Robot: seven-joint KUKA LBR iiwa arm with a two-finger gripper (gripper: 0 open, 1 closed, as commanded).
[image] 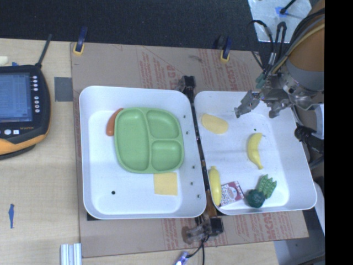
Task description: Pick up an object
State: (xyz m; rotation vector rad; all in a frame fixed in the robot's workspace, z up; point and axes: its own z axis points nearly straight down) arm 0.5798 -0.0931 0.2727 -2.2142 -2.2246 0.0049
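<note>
Grey two-finger gripper (258,108) hovers, fingers apart, empty, at right white bin's (292,203) 12 o'clock; curved yellow plastic banana (255,149) lies loose toward 6 o'clock. Risk: smooth curve slips, skids from closing fingers.

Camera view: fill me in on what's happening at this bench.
A grey KUKA arm reaches in from the right, its tool spread open over the upper part of the right bin, with nothing between its fingers. Nothing has been picked up yet. Lying in that bin are a pale yellow piece, a banana, a second yellow piece by the left wall, a small red packet and a green broccoli-like toy. The left bin holds a green divided plate and a yellow square.
</note>
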